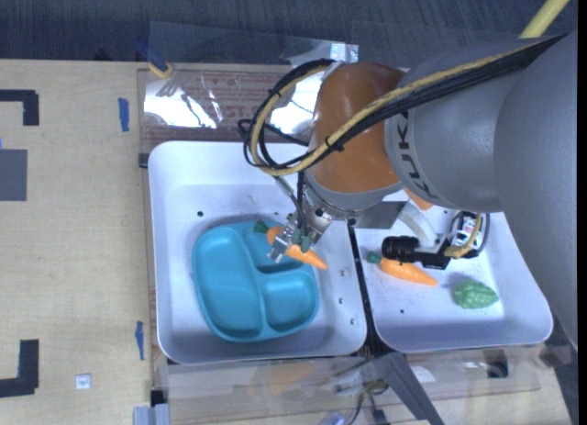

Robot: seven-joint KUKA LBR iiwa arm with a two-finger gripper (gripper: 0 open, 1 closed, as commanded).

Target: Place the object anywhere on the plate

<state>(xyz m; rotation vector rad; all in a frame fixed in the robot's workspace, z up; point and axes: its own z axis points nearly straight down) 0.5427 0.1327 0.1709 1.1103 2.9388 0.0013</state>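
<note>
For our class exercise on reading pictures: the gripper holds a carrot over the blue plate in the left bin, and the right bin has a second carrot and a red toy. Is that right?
Not quite. The camera view shows the toy in the right bin is green, not red. The rest stands: gripper holding a carrot at the blue plate, second carrot right.

Most of the left bin [170, 230] is taken up by the blue plate [252, 290], and bare white floor is left only along its far and left sides. The plate's far right corner is blocked by the gripper [292, 241] and an orange carrot [298, 253]. In the right bin [514, 322], a second carrot [408, 272] and a green toy [475, 296] are found, with open floor seen at the near side.
</note>
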